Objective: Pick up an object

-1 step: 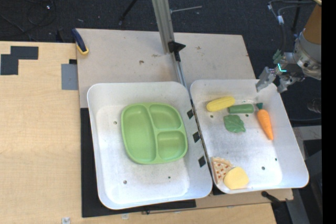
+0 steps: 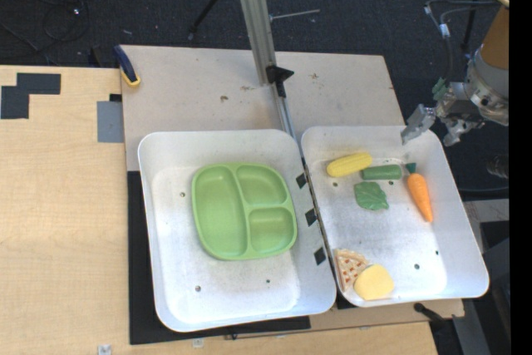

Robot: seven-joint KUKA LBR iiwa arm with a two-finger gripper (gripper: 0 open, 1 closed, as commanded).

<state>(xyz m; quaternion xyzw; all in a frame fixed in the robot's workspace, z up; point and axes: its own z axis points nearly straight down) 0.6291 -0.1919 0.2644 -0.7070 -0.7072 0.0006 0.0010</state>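
The right bin holds several toy foods. A yellow corn cob lies at its back, with a dark green pickle just right of it. A green leaf sits below them, and an orange carrot lies near the right wall. A waffle piece and a yellow round piece rest at the front left corner. My gripper hovers above the bin's back right corner, apart from every object, with nothing seen between its fingers.
The left bin carries a green divided plate. An aluminium post rises behind the bins, with a black bracket at its foot. A wooden table top lies to the left.
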